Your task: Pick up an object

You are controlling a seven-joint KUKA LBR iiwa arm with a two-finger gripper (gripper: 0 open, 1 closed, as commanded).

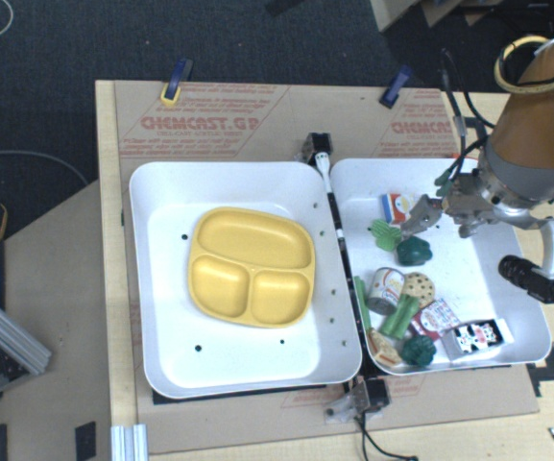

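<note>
At the near rim of the right bin (531,349) lies a heap: a black-and-white carton (475,336), a red-and-white packet (437,317), a dark green lump (418,351) and a tan piece (384,351) tucked in the corner. Just behind them a green stalk (399,316) leans against a small tin can (385,289), with a speckled cookie (417,284) touching both. Farther back, apart from the heap, a dark green round piece (413,251) sits beside a lighter green toy (385,233), and behind those a small white box with red and blue print (396,204).

The left bin (156,286) holds a yellow divided plate (252,264), three compartments, lying flat near its middle.

Several items in the heap overlap, and I cannot name them surely; their edges are partly hidden.

My arm comes in from the right, orange band (536,113) high, its upper part cut off by the edge. My gripper (424,219) hangs low over the back of the right bin, just above the dark green round piece. Whether my fingers are spread or closed, I cannot tell.
</note>
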